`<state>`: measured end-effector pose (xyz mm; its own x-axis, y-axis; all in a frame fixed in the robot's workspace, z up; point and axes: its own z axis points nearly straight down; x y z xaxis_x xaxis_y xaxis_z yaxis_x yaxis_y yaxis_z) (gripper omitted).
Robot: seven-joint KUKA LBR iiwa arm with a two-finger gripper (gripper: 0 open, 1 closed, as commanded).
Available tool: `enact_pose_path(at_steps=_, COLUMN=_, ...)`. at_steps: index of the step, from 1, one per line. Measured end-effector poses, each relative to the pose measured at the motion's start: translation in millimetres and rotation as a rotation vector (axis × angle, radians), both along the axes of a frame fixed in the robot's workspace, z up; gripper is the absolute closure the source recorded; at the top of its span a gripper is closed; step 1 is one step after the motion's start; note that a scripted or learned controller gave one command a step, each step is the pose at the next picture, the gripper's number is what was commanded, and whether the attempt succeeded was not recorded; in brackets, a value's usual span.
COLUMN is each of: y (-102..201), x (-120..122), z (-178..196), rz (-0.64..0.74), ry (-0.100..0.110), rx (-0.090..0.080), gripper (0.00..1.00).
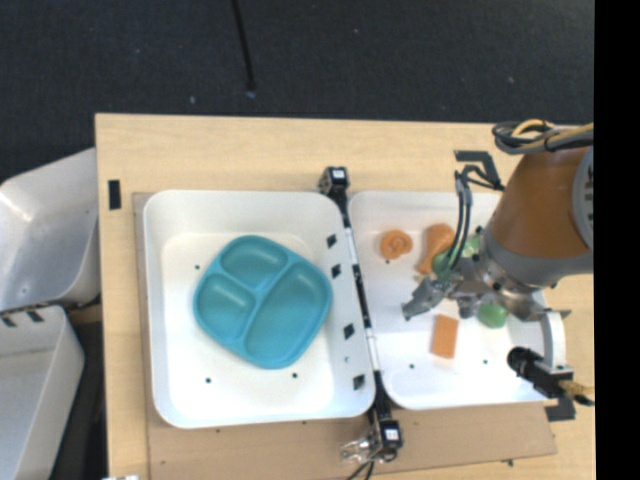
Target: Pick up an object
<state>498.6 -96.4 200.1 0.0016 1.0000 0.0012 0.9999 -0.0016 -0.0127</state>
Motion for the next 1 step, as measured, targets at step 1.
enact_pose_path(at_steps=1, y=0.2, x=3.0, z=6.1, rz=0.003, ry=-0.014, rx=-0.001, gripper=0.00)
